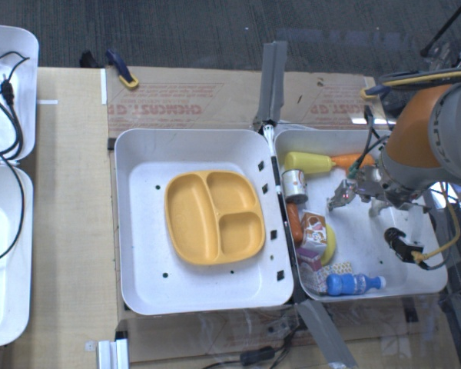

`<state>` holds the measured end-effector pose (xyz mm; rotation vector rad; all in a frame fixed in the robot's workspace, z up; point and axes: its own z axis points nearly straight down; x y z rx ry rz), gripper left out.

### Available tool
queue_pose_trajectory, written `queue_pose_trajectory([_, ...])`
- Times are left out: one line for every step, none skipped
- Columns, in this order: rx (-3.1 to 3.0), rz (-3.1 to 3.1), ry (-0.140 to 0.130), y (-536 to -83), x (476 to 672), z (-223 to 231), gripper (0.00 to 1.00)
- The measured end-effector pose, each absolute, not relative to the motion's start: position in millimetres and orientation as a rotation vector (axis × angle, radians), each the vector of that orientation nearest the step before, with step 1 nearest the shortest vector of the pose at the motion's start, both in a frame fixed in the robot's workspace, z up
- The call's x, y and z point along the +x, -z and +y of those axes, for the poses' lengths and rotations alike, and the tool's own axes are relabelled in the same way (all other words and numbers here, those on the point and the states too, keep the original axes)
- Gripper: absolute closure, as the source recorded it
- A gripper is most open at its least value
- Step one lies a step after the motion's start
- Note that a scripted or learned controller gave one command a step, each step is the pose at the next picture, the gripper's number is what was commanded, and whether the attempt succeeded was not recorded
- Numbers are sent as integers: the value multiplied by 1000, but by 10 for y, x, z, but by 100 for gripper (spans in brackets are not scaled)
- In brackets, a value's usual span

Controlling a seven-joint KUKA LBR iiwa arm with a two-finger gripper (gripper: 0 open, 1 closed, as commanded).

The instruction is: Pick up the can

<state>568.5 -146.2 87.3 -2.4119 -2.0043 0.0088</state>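
The can (293, 184) is small and silver and lies on its side against the left wall of the right bin (369, 241), just below a yellow squash-shaped toy (307, 161). My gripper (341, 196) hangs over the middle of the right bin, to the right of the can and apart from it, with nothing seen held. The grey arm with its orange band (415, 129) comes in from the right.
Below the can in the right bin lie a reddish sausage (294, 218), a small carton (313, 229), a purple item (310, 257) and a blue bottle (350, 284). An orange carrot (346, 160) lies at the back. The left bin (138, 206) holds a yellow divided plate (213, 216).
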Motion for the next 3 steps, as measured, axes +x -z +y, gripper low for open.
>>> queue_pose_trajectory([-2551,-1828,-9,-874,5921,-1309,0])
queue_pose_trajectory([-2588,-1773,-5,-883,6258,-1949,0])
queue_pose_trajectory([-2559,-1816,-8,-876,5777,-1352,0])
